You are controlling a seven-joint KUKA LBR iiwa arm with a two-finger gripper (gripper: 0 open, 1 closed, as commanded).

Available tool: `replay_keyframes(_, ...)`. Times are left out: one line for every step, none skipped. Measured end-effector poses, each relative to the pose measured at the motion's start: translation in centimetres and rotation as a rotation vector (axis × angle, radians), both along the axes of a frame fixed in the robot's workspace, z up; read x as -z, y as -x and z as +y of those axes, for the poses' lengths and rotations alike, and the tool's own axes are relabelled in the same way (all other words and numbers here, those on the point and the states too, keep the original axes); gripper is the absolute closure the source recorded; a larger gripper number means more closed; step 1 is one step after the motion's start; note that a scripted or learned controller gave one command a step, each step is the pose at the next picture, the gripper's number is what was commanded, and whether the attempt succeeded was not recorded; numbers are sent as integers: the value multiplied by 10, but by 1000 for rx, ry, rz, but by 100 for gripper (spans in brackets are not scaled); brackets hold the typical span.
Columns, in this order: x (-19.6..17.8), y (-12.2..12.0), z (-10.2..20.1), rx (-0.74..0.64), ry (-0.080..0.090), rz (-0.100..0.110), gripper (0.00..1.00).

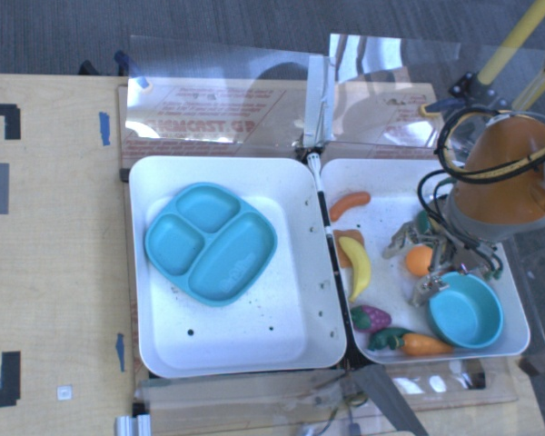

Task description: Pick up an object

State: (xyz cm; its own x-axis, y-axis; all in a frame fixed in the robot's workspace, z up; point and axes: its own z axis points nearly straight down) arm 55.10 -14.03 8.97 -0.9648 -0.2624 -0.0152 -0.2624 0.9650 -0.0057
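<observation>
My gripper (419, 263) is low in the right bin (518, 298), under the grey arm with its orange band (501, 173). Its two metal fingers (402, 239) stand open and spread, one on each side of a small orange fruit (419, 260) that lies on the bin floor. A gap shows between the fingers and the fruit. A blue bowl (466, 312) sits just to the lower right, almost touching the nearer finger.
A yellow banana (355, 263) and an orange sausage (349, 204) lie at the right bin's left side. Purple grapes (371, 316), a green piece (382, 339) and a carrot (425, 343) lie along its front. A blue divided plate (211, 242) sits in the left bin (254, 343).
</observation>
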Motion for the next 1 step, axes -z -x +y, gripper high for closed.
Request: replay_keyframes(-14, -4, 1, -1, 1, -14, 100)
